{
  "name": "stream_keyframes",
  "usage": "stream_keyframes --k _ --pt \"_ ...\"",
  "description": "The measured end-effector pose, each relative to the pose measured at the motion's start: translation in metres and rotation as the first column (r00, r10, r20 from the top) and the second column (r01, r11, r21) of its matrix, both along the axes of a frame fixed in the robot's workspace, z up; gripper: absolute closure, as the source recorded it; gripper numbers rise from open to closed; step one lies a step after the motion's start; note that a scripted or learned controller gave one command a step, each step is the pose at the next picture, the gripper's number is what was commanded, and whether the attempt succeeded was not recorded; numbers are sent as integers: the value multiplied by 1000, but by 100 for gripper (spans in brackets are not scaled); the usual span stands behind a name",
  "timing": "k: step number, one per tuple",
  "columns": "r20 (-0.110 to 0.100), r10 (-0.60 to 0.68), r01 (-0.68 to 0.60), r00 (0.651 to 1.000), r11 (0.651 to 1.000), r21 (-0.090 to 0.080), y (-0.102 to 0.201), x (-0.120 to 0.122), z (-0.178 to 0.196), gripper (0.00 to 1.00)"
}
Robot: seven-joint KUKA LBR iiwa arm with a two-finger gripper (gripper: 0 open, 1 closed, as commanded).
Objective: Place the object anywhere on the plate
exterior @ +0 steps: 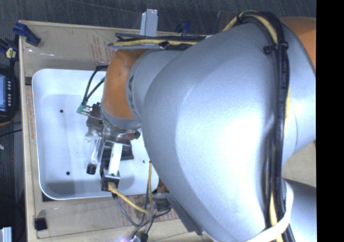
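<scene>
Grey casing of the arm (215, 128) takes up most of the camera view, coming in from the right and spreading over the bench (70, 47), so that it covers the right part of the white bin (54, 128) and everything further right. Whether the gripper (99, 155) is open or closed cannot be told: it is seen from above and behind, small and partly blurred under the wrist, and what it touches, if anything, cannot be told either. It hangs over the floor of the bin, toward the right of the part that shows, nearer the lower wall than the upper one, and points down and slightly toward the lower edge of the view. Above it the orange band (115, 87) curves round the wrist, and from there the wide last links rise toward the camera, with a cable bundle (279, 101) strapped along their upper right side. The bare bin floor to the gripper's left carries a small dark speck (61, 111) in its upper part and a second speck (68, 173) near the lower wall, well apart. Where the object and the plate lie cannot be told, since the arm hides that ground. A blue clamp (26, 32) sits at the bench's upper left corner, and a dark device (7, 93) with a lit screen stands just beside the bench's left edge.
</scene>
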State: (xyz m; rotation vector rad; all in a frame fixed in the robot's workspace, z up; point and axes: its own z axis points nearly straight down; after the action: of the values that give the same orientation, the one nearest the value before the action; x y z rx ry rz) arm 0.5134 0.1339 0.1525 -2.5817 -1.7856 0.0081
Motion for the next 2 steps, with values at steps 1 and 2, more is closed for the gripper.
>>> stream_keyframes --k 1,2 --pt "-1 -171 171 985 985 0 -27 63 -28 100" --pt "5 -47 47 999 999 4 -6 107 -59 100"
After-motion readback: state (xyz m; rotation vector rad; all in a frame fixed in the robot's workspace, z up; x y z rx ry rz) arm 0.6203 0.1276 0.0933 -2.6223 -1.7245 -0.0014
